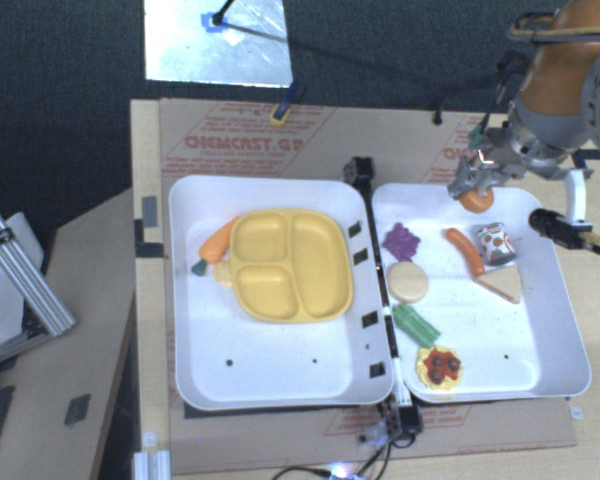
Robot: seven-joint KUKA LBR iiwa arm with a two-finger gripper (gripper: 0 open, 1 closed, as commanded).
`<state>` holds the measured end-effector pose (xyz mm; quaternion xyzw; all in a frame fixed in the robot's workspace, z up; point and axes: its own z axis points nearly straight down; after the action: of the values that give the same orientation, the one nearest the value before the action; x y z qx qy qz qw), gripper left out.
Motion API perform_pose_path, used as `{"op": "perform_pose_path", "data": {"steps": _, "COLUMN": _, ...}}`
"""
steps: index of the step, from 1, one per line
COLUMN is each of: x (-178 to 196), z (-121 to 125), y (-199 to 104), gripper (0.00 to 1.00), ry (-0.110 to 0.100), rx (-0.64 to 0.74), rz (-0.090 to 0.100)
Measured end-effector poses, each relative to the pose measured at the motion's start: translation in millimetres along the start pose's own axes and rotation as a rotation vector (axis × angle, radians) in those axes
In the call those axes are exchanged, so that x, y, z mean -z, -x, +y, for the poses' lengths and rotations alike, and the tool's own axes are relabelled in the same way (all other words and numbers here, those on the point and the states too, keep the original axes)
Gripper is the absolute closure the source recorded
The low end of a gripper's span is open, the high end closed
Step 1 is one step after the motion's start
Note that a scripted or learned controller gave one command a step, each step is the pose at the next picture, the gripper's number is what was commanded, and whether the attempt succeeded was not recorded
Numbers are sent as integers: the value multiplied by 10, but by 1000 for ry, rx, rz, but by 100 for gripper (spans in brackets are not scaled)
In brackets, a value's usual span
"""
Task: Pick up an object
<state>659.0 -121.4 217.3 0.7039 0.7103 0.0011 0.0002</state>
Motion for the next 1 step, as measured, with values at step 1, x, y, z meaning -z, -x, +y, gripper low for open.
{"op": "perform_pose_path", "data": {"steps": 1, "x": 30, "z": -94, "y": -561, "gripper": 100, "ry": 0, "rx": 0, "rz": 1}}
